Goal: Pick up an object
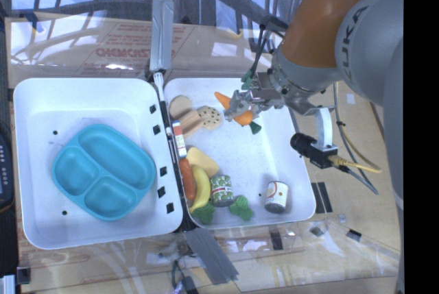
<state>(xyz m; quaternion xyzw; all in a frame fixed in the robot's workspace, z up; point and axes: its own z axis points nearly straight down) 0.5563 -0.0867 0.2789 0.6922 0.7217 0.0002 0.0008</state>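
Looming at the upper right of the frame, the grey arm (357, 32) with its orange band reaches down so that the gripper (241, 106) sits at the top of the right bin (291, 149), over the toy carrot (233, 111). Whether its grasp is wide, narrow or on the carrot I cannot tell, so the pick looks unfinished. Nothing seems lifted yet. "KUKA" reads on the arm; red print on the cardboard (120, 46) is partly legible.
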